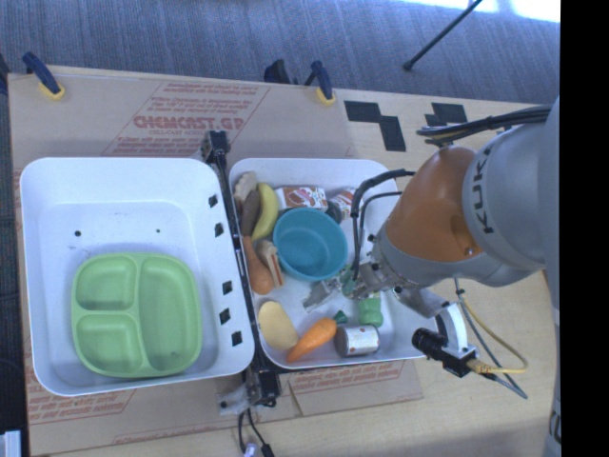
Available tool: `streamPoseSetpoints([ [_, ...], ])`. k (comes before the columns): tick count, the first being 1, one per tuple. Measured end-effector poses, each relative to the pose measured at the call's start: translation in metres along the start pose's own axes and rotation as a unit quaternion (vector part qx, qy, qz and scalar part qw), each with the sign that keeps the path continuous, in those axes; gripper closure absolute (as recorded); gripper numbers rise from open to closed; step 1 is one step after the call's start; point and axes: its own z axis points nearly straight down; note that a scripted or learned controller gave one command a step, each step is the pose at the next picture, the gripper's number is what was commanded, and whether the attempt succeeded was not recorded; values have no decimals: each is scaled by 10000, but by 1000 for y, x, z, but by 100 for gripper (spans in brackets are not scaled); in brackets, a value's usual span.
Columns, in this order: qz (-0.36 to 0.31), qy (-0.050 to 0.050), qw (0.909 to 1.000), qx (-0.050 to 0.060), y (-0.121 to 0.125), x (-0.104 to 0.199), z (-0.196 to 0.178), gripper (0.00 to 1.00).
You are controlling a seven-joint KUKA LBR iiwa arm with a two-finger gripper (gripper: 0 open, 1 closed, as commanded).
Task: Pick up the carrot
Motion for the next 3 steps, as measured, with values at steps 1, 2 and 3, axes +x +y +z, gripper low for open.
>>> streamPoseSetpoints([
  [1,-616,20,9981,6,8,31,53,0],
  [2,-675,41,9977,29,9,31,43,100],
  [3,141,6,9999,-8,29,100,-49,100],
])
